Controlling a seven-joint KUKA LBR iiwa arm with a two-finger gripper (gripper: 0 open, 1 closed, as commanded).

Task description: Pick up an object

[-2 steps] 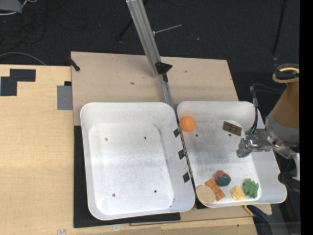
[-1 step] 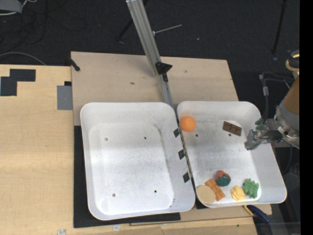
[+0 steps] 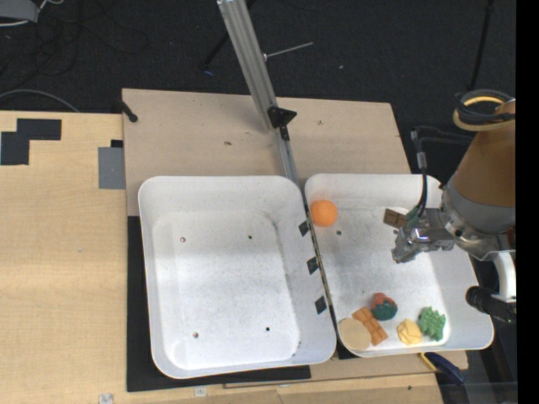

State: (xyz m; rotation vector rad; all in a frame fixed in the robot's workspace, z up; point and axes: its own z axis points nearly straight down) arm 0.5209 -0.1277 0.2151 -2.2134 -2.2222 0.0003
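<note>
The orange ball (image 3: 323,213), likely light and prone to rolling, wants gripping across its middle; claw (image 3: 410,244) state: cannot tell.

ball (image 3: 323,213) in right bin (image 3: 370,188), far-left corner | toys (image 3: 396,320) along near edge

orange ball (image 3: 323,213), white bins (image 3: 160,194), green toy (image 3: 433,321)

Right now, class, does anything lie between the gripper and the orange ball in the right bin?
Nothing visible does. The gripper hangs over the middle of the right bin, and the orange ball sits near that bin's left wall; bare white floor lies between them. The other small objects cluster at the bin's near edge.
</note>
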